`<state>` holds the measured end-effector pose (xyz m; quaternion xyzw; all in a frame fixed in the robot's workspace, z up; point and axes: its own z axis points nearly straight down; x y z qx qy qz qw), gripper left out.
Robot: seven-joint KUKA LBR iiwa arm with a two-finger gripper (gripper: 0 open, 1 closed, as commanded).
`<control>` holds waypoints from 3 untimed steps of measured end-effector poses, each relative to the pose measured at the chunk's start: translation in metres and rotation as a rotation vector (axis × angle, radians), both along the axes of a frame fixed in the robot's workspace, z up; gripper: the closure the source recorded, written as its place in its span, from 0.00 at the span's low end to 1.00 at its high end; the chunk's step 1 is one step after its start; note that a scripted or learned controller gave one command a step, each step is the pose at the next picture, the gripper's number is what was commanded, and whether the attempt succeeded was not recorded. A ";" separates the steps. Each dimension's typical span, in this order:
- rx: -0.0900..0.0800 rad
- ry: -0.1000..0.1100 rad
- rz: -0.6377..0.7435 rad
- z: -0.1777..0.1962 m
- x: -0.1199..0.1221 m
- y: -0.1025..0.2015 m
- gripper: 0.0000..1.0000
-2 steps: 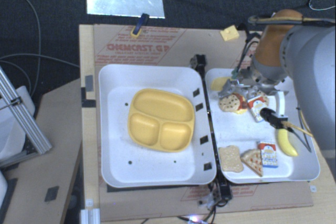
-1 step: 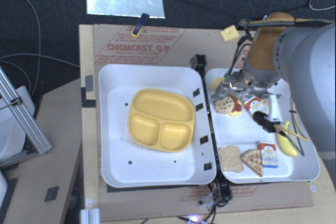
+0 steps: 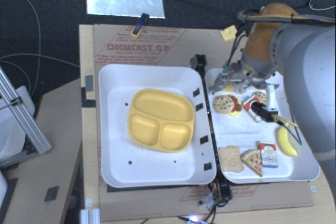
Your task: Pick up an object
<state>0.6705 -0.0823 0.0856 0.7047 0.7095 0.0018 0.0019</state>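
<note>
While cardboard (image 3: 157, 42) underlies both bins (image 3: 113, 113), dark carpet (cable-strewn) (image 3: 42, 8) surrounds.

Yellow tray (image 3: 160, 118); white bins (image 3: 113, 113); yellow banana (image 3: 286, 142).

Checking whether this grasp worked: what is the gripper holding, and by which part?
Cannot be told: the gripper sits above the cookie, with no object visible between its fingers.

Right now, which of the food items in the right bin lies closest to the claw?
The chocolate chip cookie, just below the claw at the bin's far left. The bread slice, pizza slice and banana lie toward the near edge.
</note>
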 end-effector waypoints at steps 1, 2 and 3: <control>0.000 0.007 -0.006 -0.001 -0.048 0.000 0.00; -0.001 -0.002 -0.001 0.000 -0.003 -0.001 0.00; -0.001 0.001 -0.001 0.000 -0.001 0.000 0.00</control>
